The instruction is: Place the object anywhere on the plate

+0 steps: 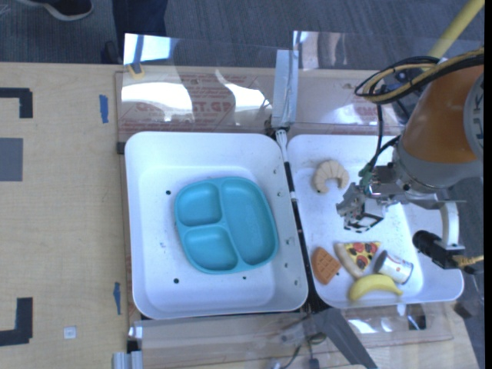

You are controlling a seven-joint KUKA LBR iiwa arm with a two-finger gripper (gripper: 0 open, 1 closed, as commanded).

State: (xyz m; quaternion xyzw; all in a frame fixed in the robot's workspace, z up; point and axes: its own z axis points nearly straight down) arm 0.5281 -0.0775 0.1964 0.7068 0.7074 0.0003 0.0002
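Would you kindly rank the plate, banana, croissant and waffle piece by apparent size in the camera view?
1. Blue divided plate, by far the largest.
2. Banana.
3. Croissant, close to the banana, so that order is unsure.
4. Waffle piece, the smallest.

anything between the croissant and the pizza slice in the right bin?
Yes. In the camera view the gripper sits between the croissant above and the pizza slice below, over bare white bin floor. No other toy lies in that stretch.

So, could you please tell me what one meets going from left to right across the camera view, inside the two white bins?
Blue plate → waffle → croissant → gripper → small can.
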